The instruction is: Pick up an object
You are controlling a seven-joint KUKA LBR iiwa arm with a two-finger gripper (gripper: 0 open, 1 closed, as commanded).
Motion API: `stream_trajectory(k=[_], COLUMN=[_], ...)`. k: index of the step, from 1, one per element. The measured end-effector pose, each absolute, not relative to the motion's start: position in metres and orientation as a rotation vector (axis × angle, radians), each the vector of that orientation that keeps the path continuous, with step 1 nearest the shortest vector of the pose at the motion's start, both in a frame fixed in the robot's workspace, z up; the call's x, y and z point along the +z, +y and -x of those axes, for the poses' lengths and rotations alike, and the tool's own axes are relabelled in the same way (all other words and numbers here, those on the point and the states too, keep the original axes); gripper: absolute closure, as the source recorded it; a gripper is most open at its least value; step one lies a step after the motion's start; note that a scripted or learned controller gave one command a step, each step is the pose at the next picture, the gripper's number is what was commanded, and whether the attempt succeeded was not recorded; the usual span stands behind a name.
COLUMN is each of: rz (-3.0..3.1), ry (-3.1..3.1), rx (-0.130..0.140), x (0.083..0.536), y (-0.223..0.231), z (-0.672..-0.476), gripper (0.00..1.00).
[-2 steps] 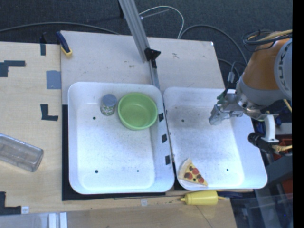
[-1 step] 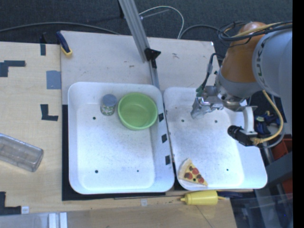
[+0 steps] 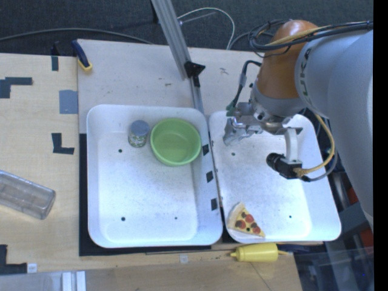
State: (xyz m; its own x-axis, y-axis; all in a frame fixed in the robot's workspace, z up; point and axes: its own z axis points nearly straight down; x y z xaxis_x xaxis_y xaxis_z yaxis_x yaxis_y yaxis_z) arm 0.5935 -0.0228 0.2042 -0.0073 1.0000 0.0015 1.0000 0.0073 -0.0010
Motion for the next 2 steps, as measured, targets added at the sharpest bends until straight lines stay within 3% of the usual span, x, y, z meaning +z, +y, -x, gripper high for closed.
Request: stream_trajectory(k=[2], rz=[2.212], ry=[-2.229], rx=[-0.003], x=[0.217], y=[0.086], z=[-0.627], gripper=[1.00])
